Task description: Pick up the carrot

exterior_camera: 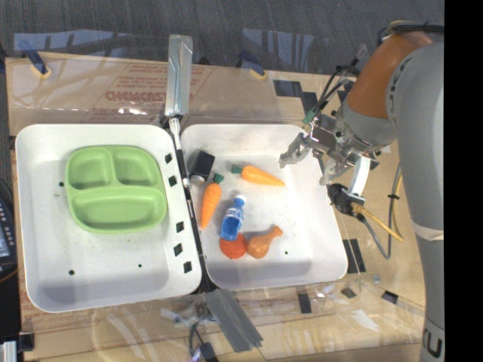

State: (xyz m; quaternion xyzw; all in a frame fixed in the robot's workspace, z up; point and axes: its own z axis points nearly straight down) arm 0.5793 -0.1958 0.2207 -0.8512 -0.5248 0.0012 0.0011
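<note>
bench with two white bins [317, 259]: two carrots [259, 176] [210, 204], one blue bottle [232, 217], one green tray [115, 186]. gripper [313, 159] spread, nothing held. cardboard print unreadable.

Two orange carrots with green tops are lying in the right bin [321, 225]. One carrot [260, 176] is resting near the bin's middle, tip pointing right; the other carrot [210, 204] is lying along its left wall, green end up.
</note>
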